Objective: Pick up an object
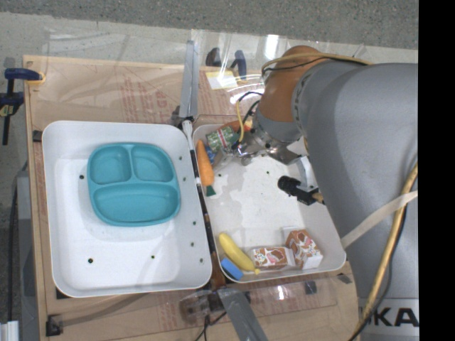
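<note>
My gripper is low at the far end of the right bin, under the grey arm and its orange band. Just left of it, against the bin's far left corner, lies a small can with a green and red label. An orange carrot lies along the bin's left wall, close to the can. At the near end lie a yellow banana, a small blue piece and two small printed cartons. The arm hides the bin's right side.
The left bin holds a teal divided plate in its far half. A metal rail runs back from the wall between the two bins. A blue clamp sits at the bench's left edge.
</note>
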Available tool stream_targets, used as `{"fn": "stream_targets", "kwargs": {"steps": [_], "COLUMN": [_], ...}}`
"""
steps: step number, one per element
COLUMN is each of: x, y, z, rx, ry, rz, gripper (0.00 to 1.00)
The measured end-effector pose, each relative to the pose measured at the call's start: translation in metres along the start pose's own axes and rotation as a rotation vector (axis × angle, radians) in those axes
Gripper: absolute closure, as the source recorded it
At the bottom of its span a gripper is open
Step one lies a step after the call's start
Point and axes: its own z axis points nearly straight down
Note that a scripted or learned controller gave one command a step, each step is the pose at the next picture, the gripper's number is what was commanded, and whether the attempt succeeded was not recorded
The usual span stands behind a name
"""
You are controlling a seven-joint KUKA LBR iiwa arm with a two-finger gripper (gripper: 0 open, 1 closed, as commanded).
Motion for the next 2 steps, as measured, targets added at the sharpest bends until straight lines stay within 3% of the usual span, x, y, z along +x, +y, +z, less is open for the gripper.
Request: {"fn": "stream_targets", "kwargs": {"steps": [2], "x": [0.0000], "y": [0.0001], "z": [0.0000], "rx": [0.000], "ry": [0.000], "rz": [0.000], "gripper": [0.00]}}
